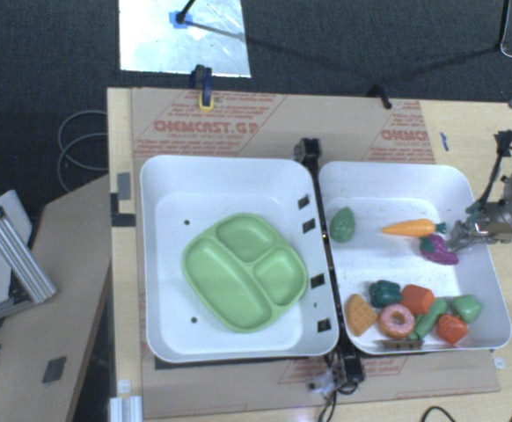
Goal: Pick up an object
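Claw (461, 235): you see it low over the right bin (397, 183), at the purple toy (438, 251), tips touching or just above it | opening: you cannot tell, too small and blurred | carrot (409, 229) just left of the claw | toy pile (412, 310) at the bin's near edge | green tray (244, 272) in the left bin (230, 174).
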Robot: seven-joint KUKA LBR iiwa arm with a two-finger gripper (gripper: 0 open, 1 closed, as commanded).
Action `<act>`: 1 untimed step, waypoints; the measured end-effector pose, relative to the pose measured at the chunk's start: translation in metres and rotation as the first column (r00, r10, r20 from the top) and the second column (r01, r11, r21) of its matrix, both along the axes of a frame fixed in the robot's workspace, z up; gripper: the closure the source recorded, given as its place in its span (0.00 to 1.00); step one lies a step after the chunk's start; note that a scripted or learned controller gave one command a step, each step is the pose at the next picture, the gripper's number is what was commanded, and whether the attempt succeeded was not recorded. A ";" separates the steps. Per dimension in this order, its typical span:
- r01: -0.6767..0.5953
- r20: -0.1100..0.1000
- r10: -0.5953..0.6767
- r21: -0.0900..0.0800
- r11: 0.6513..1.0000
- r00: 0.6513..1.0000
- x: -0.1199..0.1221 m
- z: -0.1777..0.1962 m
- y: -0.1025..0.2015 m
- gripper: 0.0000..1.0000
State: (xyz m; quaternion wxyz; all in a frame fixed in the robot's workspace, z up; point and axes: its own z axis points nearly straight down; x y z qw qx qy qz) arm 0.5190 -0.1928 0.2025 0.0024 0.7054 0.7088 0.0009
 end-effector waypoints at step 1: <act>0.000 -0.004 0.000 0.001 1.000 1.000 0.001 0.021 0.000 1.00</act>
